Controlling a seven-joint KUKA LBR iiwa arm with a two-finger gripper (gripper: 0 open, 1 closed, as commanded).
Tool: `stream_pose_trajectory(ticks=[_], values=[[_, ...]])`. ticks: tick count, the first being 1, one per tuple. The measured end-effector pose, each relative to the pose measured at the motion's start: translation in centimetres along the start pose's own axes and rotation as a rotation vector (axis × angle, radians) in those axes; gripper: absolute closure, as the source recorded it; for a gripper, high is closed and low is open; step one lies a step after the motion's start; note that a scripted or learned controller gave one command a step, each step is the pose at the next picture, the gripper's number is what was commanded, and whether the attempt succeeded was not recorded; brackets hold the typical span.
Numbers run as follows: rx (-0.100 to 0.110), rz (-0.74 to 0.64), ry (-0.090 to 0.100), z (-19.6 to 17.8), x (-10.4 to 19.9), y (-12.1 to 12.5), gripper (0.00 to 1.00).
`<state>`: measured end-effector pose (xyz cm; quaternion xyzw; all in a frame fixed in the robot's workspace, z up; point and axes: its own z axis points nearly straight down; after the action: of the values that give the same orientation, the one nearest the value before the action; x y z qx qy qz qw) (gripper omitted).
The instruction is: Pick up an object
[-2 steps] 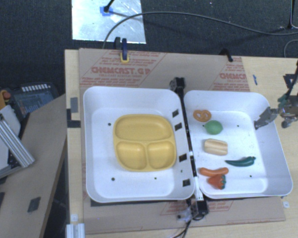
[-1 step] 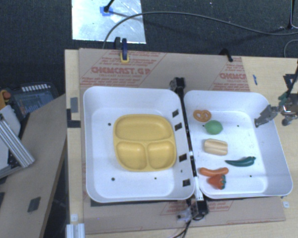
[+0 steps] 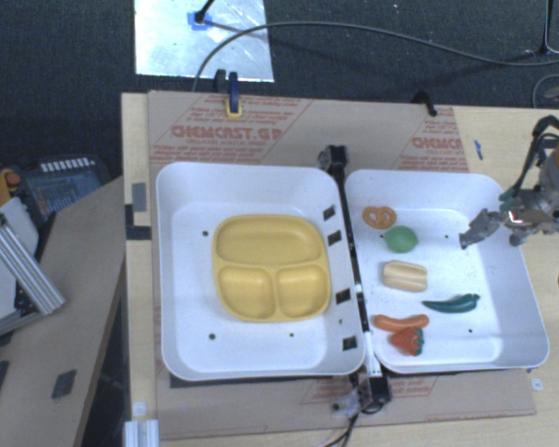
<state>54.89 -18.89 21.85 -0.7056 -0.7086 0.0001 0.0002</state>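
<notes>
White right bin (image 3: 503, 343), toy food left of centre, hand (image 3: 477, 232) (grip state unclear) over its right rim

Left of the jaws, the right bin (image 3: 512, 277) holds a pretzel (image 3: 379, 217), ball (image 3: 401, 239), bread roll (image 3: 404, 275), pepper (image 3: 452, 302) and two vegetables (image 3: 402, 331) nearest the front, while farther left a divided tray (image 3: 266, 266) sits in the left bin (image 3: 182, 250).
</notes>
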Motion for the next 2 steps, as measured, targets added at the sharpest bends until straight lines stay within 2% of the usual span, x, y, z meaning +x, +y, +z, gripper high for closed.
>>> stream_pose_trajectory(ticks=[2], values=[[0.002, 0.003, 0.001, 12.2, -0.2, 1.0, 0.0]])
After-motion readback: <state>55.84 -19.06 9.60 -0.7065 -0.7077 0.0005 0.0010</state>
